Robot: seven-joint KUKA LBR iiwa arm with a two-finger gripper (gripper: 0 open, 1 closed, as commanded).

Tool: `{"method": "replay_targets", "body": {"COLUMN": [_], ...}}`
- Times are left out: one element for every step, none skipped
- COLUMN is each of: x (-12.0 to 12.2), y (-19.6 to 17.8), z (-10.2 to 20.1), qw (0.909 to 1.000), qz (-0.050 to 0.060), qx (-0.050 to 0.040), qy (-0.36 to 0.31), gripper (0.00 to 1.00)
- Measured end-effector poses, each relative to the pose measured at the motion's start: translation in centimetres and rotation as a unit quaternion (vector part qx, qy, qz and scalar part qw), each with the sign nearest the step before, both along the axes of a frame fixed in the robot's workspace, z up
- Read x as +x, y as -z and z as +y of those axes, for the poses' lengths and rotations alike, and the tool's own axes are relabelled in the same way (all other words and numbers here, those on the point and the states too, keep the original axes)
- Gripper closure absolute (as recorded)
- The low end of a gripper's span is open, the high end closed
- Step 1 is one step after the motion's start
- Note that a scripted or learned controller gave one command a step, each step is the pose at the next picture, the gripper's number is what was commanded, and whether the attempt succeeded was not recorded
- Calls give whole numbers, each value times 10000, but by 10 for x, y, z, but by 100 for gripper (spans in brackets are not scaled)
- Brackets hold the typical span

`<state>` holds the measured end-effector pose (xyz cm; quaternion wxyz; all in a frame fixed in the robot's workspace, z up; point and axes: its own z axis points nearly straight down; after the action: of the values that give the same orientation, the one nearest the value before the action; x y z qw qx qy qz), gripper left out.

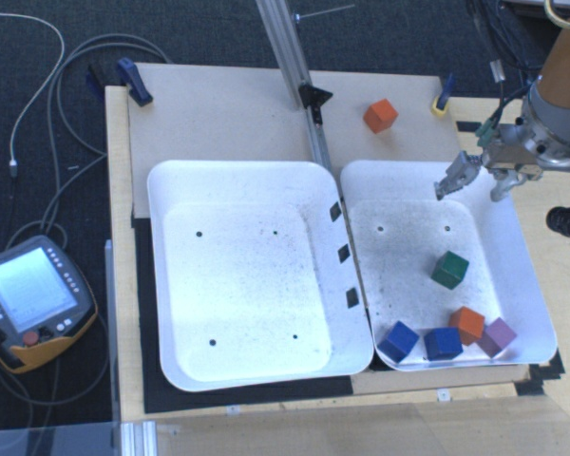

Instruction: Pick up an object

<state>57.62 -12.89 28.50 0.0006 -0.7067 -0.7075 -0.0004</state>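
Note:
The right bin (391,190) holds a green cube (449,269) near its middle and, along its front edge, two blue cubes (398,340) (443,343), an orange cube (468,323) and a purple cube (499,335). My gripper (479,185) hangs over the bin's far right corner, open, its two fingers spread with nothing between them. It stands well above and behind the green cube.
Left of it lies the left bin (171,183). Another orange cube (381,115) rests on the bench behind the bins. A metal pole (283,36) slants up from between the bins. A teach pendant (33,297) lies on the floor at far left.

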Motion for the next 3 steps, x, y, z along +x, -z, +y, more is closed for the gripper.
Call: {"method": "replay_targets", "body": {"x": [-45,-36,-29], "y": [116,167,174], "z": [-34,-28,10], "qw": [10000,10000,9998], "qz": [49,-88,-160], "qx": [4,-41,-85], "qy": [20,10,6], "gripper": [0,0,0]}}
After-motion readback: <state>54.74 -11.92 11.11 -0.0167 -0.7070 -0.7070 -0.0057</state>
